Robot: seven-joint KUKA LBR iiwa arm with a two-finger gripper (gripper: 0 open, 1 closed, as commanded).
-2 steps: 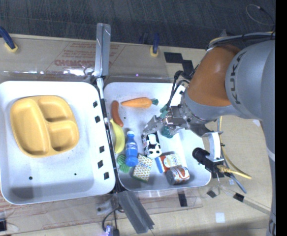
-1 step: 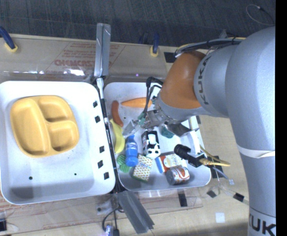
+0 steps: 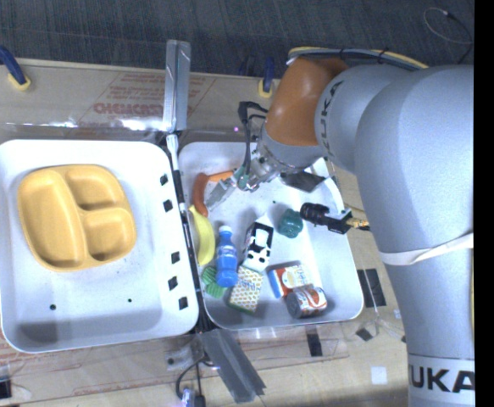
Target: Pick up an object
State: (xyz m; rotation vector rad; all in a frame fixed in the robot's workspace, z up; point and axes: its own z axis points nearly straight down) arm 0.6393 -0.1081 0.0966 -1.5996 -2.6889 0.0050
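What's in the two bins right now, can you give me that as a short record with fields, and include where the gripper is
left bin: one yellow divided tray
right bin: banana, blue bottle, black-and-white box, teal round object, can, patterned packet, orange item
gripper: low over the upper left part of the right bin, beside the orange item
held object: none visible between the fingers
arm: reaches in from the right
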